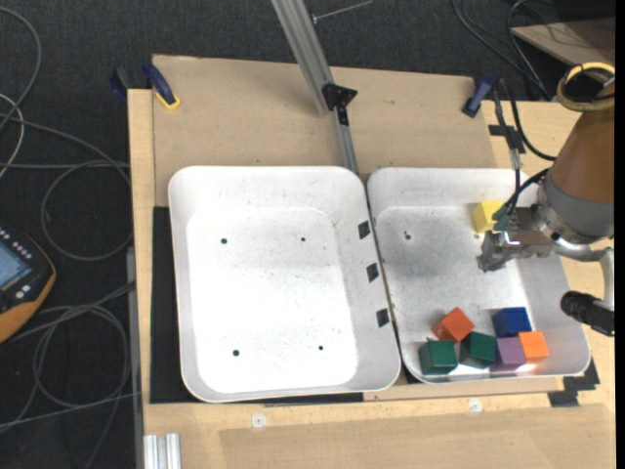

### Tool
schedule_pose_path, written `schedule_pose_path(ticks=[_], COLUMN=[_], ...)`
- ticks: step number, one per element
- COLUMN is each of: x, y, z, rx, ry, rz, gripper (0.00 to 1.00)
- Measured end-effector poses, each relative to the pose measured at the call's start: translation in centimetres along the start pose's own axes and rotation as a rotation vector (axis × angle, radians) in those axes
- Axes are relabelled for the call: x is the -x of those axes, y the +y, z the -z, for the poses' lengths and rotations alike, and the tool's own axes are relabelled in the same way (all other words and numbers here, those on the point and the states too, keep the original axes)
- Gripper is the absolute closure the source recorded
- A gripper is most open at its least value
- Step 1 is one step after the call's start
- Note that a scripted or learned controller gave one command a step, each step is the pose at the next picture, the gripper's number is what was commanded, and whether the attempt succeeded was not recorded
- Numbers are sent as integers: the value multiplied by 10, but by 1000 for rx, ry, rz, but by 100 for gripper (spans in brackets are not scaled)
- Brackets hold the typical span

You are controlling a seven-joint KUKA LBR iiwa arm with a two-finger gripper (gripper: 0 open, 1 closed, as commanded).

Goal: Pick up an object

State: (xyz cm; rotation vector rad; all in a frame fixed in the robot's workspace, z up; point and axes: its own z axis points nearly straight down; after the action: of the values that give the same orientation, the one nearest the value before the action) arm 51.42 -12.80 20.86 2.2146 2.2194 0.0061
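My gripper hangs over the upper right part of the right bin, with the arm coming in from the right. A yellow block lies just beyond the gripper, close to its body and partly covered by it. Along the bin's near edge sits a cluster of blocks: a red-orange one, a green one, a dark green one, a blue one, a purple one and an orange one. The cluster is well apart from the gripper.
The left bin stands beside the right one, their rims meeting in the middle. A slanted metal bar rises from the back of the bench. Cables run along the floor at left and over the bench's back right corner.
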Motion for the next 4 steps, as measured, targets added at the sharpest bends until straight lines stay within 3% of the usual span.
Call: schedule_pose_path(ticks=[1,3,4], x=[0,-112,-156], y=[1,23,39], z=[12,5,20], rx=[-4,-6,-4], ry=[1,5,4], rz=[0,5,4], gripper=[100,100,100])
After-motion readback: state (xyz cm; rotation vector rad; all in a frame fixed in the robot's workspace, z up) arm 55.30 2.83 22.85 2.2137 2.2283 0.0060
